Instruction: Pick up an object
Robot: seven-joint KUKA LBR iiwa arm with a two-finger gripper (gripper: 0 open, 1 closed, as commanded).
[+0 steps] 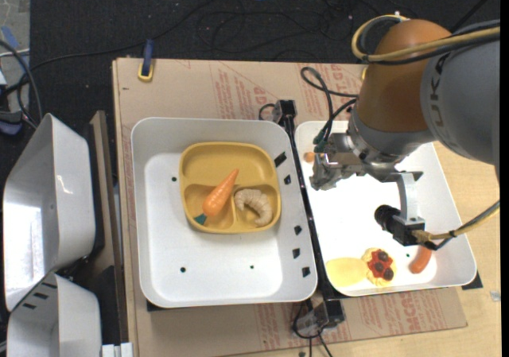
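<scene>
Nothing is pinned down as the one to lift, so the candidates lie in both bins. In the left bin sits a yellow divided plate; a toy carrot lies slantwise across its divider, tip toward the upper right, and a pale curled shrimp rests just beside it in the plate's lower right compartment. Over in the right bin, along the near wall, there is a flat yellow piece, and touching its right end a small toy with red and dark berries on top. A little orange sausage-shaped toy lies near the bin's right corner, close to a black fitting with a cable running off it. A tiny orange bit shows by the bin's left wall. The tool hangs low over the upper left part of the right bin, near that wall; from here I cannot tell how it is set, and I see none of the toys in it. Above it the arm comes in from the right, its orange band bulking over the wrist with cables looped around it. Both bins sit side by side on the brown board of the bench, with a small yellow-handled tool lying near its far left corner.
</scene>
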